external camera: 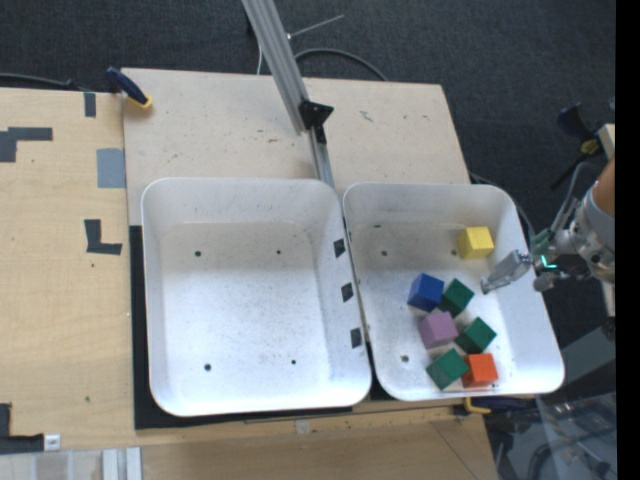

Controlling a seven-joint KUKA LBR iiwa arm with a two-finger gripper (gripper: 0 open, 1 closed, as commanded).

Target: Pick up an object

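The right bin (400, 208) holds several small blocks. A yellow block (476, 240) lies alone near its far right side. A blue block (425, 291), a dark green block (458, 296), a purple block (437, 328), two more green blocks (478, 334) (447, 368) and an orange block (481, 369) cluster toward the near right corner. My gripper (518, 274) hovers over the bin's right rim, to the right of the blue and dark green blocks. It is open, and nothing sits between its fingers (503, 272).
The left bin (160, 268) stands beside the right one, their rims touching. A slanted metal pole (280, 53) runs down from the top to the bins' far junction. A blue and yellow clamp (128, 86) lies on the board at the far left.
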